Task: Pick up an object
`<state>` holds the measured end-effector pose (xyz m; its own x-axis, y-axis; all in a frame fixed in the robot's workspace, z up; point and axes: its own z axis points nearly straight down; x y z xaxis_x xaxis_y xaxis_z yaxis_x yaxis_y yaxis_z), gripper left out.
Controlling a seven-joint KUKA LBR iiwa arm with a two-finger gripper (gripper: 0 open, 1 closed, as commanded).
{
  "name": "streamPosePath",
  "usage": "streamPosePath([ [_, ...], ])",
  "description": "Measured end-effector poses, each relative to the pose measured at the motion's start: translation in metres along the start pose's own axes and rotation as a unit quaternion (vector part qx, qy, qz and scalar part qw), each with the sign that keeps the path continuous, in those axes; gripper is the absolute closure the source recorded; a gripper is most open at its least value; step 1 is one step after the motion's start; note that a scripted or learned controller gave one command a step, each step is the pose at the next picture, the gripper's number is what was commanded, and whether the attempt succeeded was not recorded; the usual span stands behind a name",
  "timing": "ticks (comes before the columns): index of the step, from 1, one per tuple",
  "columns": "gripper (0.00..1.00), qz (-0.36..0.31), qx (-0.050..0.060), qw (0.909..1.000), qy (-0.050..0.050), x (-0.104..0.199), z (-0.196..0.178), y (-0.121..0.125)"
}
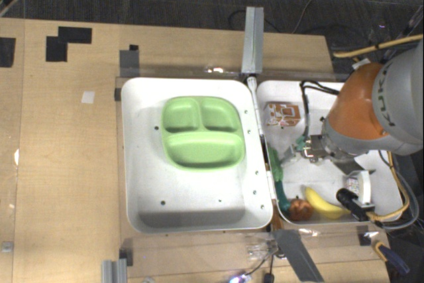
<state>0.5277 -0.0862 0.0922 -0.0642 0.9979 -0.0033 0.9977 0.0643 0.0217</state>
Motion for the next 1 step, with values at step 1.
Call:
streamPosePath([
  [1,1.0,-0.002,-0.001,1.0,0.002,0.0019,-0.0116,0.0025],
])
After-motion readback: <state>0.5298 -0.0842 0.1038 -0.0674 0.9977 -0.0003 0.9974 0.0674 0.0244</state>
